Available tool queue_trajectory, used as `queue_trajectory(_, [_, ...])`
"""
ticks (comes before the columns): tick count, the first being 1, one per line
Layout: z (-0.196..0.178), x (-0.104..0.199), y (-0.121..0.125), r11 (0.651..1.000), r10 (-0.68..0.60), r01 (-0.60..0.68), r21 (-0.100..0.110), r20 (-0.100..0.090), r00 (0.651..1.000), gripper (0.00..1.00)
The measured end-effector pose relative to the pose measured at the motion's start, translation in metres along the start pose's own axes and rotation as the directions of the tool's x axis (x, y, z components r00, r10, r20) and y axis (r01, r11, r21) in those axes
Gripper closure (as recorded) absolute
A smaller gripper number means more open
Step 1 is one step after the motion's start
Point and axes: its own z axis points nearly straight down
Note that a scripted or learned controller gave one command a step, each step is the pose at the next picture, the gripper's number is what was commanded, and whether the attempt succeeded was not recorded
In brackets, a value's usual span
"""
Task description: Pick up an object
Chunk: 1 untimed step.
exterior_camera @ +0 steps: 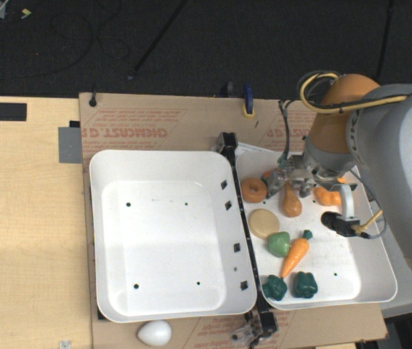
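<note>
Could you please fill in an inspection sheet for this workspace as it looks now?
Surface: two white bins, left bin, right bin, on cardboard.
Job's things: in the right bin, carrot, doughnut, tan disc, green pieces.
Clutter: white egg in front of the left bin.
Grippers: end effector low over the right bin's far end; nothing seen held.
Cables: yellow loop at the wrist.
Surroundings: black floor beyond.
</note>
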Motion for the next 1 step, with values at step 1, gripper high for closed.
queue_trajectory(1, [-0.0080,0.0067,-0.0009,1.000,-0.001,0.001,0.007,-0.016,1.000,1.00])
